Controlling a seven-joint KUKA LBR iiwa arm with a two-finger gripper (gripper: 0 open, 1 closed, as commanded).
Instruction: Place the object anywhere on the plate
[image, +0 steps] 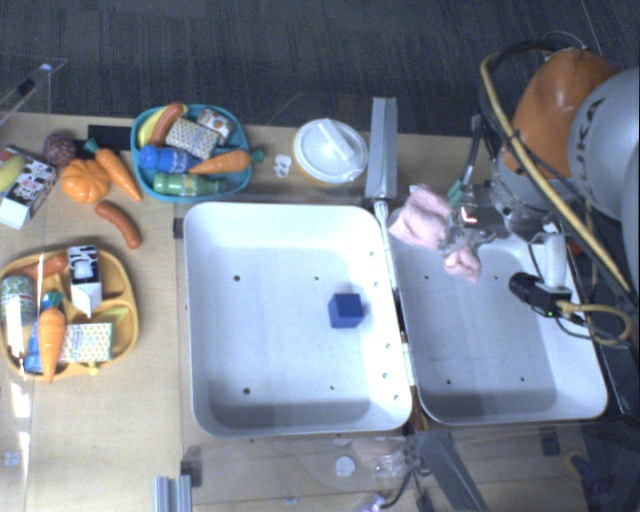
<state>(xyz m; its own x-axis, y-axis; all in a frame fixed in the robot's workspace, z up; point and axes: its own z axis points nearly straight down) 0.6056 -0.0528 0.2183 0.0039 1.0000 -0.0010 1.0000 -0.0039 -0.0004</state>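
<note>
Item: pink object (425, 218), soft and crumpled, cloth-like, draped at the far left corner of the right bin (500, 385), partly over the rim and against the grey divider post (380, 150); a second pink lobe hangs lower, just under the gripper (462, 235). Gripper: at the end of the grey arm (600, 110) entering from the right, poised over the far end of the right bin, touching or very nearly touching the pink object; whether its fingers are spread or closed cannot be told, nor whether the pink material sits between them. Left bin (290, 400): adjoins the right bin on its left; holds one blue cube (346, 309), nearer the shared wall than the far side. Plate: the likeliest candidate is the round white dish (330, 150) beyond the left bin, just left of the divider post; identification is a judgement. Bench beside the left bin: a blue bowl of toy food (190, 150), loose toy vegetables (100, 185), a yellow tray of toy items (65, 315). Task status, as judged: early. The object is near the white dish but rests on the bin's edge, apart from it. Remaining: a secure grasp, a lift, a short carry left over the divider post, and release onto the dish.
</note>
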